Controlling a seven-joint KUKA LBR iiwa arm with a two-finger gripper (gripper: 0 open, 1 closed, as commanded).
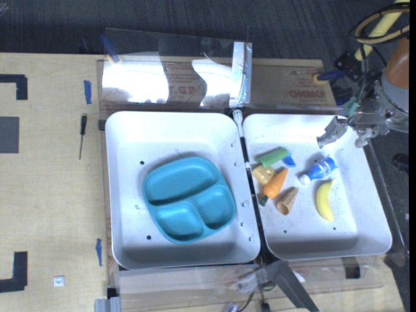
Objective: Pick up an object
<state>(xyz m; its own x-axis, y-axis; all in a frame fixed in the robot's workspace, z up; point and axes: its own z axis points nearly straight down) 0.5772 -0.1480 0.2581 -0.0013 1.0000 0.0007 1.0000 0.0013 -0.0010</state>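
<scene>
Currently we see the gripper (344, 132) spread open, holding nothing, above the right bin's (374, 236) far right, near the blue bottle (321, 169).

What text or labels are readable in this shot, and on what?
Nothing reads cleanly.
Reddish print on the cardboard panel behind the right bin: too blurred to read.
Reddish print on the cardboard behind the left bin, under the clear plastic sheet: washed out by glare, unreadable.
Blue and white toy bottle: no legible label.
</scene>
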